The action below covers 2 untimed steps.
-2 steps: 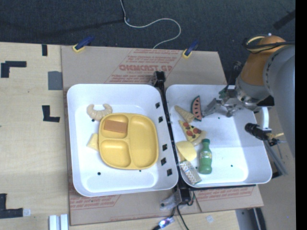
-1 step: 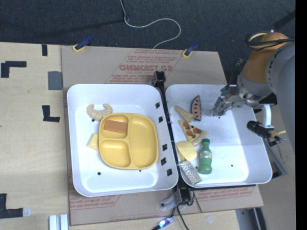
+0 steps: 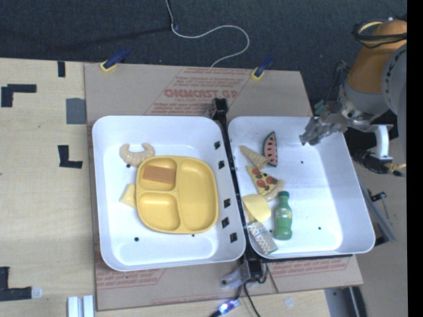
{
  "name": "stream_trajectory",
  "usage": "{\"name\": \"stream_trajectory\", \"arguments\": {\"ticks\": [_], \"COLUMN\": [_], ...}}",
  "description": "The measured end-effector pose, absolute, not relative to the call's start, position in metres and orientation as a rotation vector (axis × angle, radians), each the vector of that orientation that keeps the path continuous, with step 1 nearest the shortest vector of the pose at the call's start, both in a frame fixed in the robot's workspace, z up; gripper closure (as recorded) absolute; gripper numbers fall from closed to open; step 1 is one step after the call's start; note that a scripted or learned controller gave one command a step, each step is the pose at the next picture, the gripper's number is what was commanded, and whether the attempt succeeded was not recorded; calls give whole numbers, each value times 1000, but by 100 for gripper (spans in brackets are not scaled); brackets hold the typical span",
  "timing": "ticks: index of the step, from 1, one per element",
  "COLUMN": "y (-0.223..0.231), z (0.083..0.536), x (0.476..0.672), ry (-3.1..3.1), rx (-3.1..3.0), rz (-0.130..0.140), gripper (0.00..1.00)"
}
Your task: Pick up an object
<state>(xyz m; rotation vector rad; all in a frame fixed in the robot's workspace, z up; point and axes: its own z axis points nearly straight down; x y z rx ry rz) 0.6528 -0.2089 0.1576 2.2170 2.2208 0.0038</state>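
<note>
Two shallow white bins sit side by side on cardboard. The left bin [image 3: 109,177] holds a yellow divided plate [image 3: 178,194] with a toast slice [image 3: 158,173] in one compartment, a croissant [image 3: 135,153] just above it and a cheese wedge [image 3: 127,195] at its left edge. The right bin [image 3: 330,197] holds, along its left side, an ice cream cone [image 3: 252,156], a watermelon slice [image 3: 269,148], a pizza slice [image 3: 263,181] and a green bottle [image 3: 283,215]. The gripper [image 3: 313,132] hangs over this bin's upper right edge, grasping nothing; whether its jaws are released or clenched cannot be told.
</note>
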Motion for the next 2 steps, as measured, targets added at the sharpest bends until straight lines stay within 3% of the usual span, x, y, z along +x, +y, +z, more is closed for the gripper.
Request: {"name": "stream_trajectory", "arguments": {"ticks": [1, 2], "y": [-209, -209], "z": [206, 226], "x": [663, 664], "ry": [2221, 2222], "rx": [2216, 2219], "rz": [4, 2], "gripper": [100, 100]}}
